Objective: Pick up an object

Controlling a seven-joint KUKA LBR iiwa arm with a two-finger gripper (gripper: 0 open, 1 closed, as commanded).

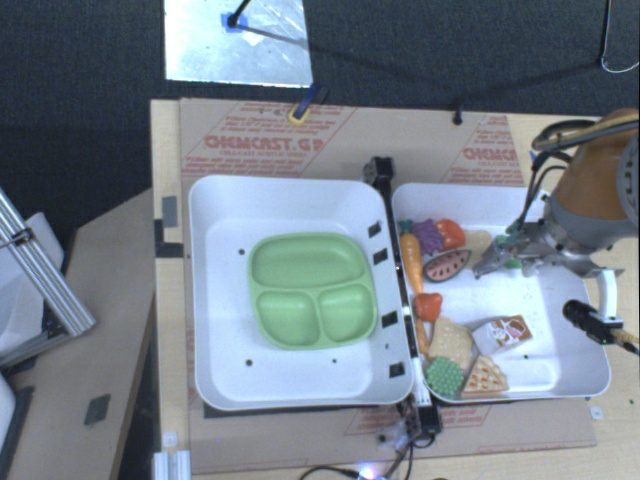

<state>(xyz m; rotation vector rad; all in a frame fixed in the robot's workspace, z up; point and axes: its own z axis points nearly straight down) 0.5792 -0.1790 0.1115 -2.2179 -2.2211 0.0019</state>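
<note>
The watermelon slice (447, 264) is the likeliest pick: it lies in the right bin (570, 373), in the upper left part of its floor, with a bare strip of white between it and the gripper (492, 264). It lies to the camera's left of the gripper tip, at about the same height in the view, near but not touching. Its long axis runs at a slant, from lower left up to upper right, so it points roughly toward the tip.

Around it the toys crowd the bin's left wall. A purple grape bunch (429, 235) and an orange-red piece (450, 234) sit just above it, and a carrot (411, 260) stands lengthwise just to its left. Below come a red piece (428, 306), a cracker-like piece (451, 340), a small carton (503, 333), a green round piece (443, 374) and a waffle wedge (484, 376).

The gripper reaches in low from the right, its tip dark and blurred against the bin floor; whether it is spread or closed I cannot tell, and nothing is visibly held.

The left bin (225, 368) holds only a green divided plate (311, 290), well apart from the gripper. My judgement: the coming move is a short shift leftward and down onto the slice.
</note>
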